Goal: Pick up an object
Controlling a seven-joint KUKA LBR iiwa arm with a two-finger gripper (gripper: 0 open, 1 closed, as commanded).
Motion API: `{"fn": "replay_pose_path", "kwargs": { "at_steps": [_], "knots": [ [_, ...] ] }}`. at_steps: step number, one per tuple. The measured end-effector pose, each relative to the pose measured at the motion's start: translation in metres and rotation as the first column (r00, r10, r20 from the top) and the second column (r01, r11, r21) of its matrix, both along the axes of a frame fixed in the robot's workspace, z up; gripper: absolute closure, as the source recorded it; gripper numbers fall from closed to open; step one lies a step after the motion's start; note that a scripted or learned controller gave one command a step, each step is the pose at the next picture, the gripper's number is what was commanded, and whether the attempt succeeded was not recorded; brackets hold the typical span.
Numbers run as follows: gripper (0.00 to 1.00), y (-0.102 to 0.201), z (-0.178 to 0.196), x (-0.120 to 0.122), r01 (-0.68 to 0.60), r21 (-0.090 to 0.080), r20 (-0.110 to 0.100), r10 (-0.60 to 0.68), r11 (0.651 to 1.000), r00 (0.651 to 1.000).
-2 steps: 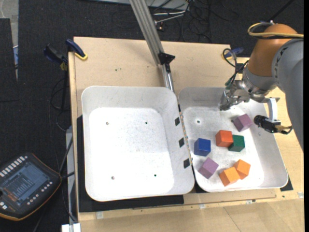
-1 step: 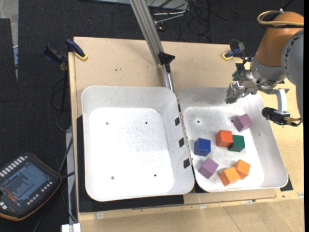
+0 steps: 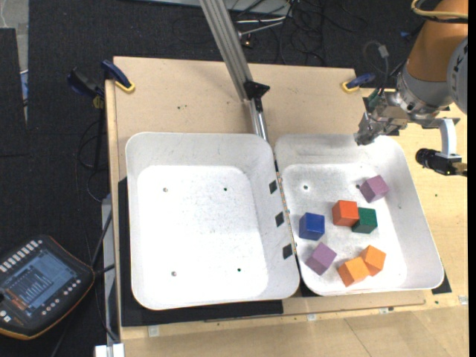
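Cubes point(image 3: 345, 213), matte and square-edged, in smooth white bin point(image 3: 416, 199); tool point(image 3: 366, 135) state unclear.

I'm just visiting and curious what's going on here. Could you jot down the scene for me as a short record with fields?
arm: grey with an orange band, reaching in from the right
gripper: above the far edge of the right bin, holding nothing that I can see
left bin: white, shallow
blocks in right bin: seven
colours: purple block, orange block, green block, blue block, second purple block, two more orange blocks
touching: orange and green blocks sit side by side
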State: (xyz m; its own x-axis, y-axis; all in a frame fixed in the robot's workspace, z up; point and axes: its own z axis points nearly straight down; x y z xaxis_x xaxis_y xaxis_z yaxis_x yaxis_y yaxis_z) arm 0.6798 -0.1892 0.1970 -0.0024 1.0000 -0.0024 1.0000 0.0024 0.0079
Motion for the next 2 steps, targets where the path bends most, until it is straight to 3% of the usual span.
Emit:
{"fn": "replay_pose_path", "kwargs": {
  "at_steps": [1,2],
  "knots": [
    [1.0,-0.001,0.044,0.001,0.0,0.0,0.0,0.0,1.0,1.0],
    [1.0,0.054,0.049,-0.026,-0.004,0.003,-0.008,0.004,1.0,1.0]
  ]
}}
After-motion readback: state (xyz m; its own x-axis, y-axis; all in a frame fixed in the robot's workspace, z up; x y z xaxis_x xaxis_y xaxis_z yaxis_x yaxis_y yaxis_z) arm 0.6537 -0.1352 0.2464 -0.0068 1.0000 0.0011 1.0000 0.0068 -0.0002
